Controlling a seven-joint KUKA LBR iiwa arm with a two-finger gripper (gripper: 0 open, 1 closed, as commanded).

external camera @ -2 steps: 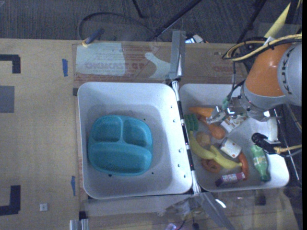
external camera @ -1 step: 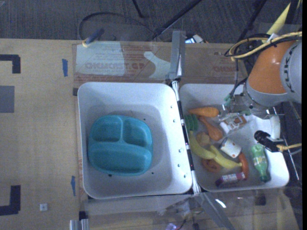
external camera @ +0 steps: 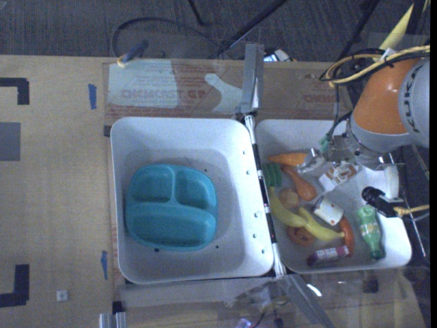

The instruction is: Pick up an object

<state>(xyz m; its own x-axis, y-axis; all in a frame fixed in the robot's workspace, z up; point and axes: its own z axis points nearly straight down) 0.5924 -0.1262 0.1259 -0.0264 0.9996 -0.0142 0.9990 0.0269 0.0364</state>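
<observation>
Resting in the left bin (external camera: 136,139), a smooth, seemingly plastic blue tray (external camera: 171,207).

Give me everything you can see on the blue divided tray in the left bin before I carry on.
The blue divided tray is a rounded, teal-blue piece that looks like moulded plastic. It has three compartments: two smaller ones along its far side and one long one along its near side. It lies flat and upright on the floor of the left bin, toward that bin's left and near side. Nothing sits in it or touches it besides the bin floor.
</observation>
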